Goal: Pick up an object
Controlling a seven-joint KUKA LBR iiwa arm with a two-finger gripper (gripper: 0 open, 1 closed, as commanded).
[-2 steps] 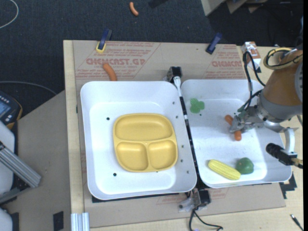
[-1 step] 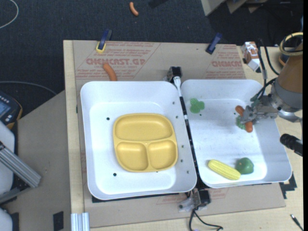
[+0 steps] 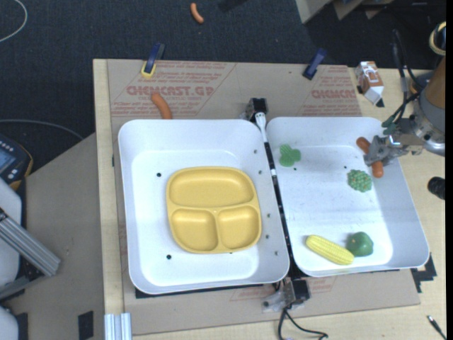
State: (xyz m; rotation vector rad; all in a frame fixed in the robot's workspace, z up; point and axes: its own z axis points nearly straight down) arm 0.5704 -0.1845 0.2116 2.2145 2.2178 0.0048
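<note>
While the cardboard-covered bench [image 3: 212, 83] spreads under everything, two shallow white bins sit on it side by side, touching along a dark middle seam. Left bin [image 3: 141, 190] bears a yellow divided plate [image 3: 212, 208] with one wide compartment at the far side and two smaller ones at the near side; the plate lies flat near the bin's middle. Right bin [image 3: 403, 218] bears the loose toy foods. From the right edge the grey arm [image 3: 433, 119] reaches over that bin's far right corner, and its gripper [image 3: 381, 153] hangs low just inside the rim. Whether its fingers are spread or closed I cannot tell, since the metal parts blur together there.

A yellow corn cob [image 3: 328, 249] lies tilted near the right bin's front edge, and a green pepper [image 3: 360, 244] sits just beside it on the right. A broccoli floret [image 3: 359, 181] rests toward the right side, near the gripper but apart from it. A smaller green leafy piece [image 3: 289, 155] lies at the far left of that bin, close to the seam. A small orange-red sausage-like piece [image 3: 376, 167] shows right at the gripper's tip, with another orange bit [image 3: 363, 144] just beside it at the rim; I cannot tell if either is held. Outside the bins, an orange carrot-like piece [image 3: 162, 105] lies on the cardboard behind the left bin.
</note>
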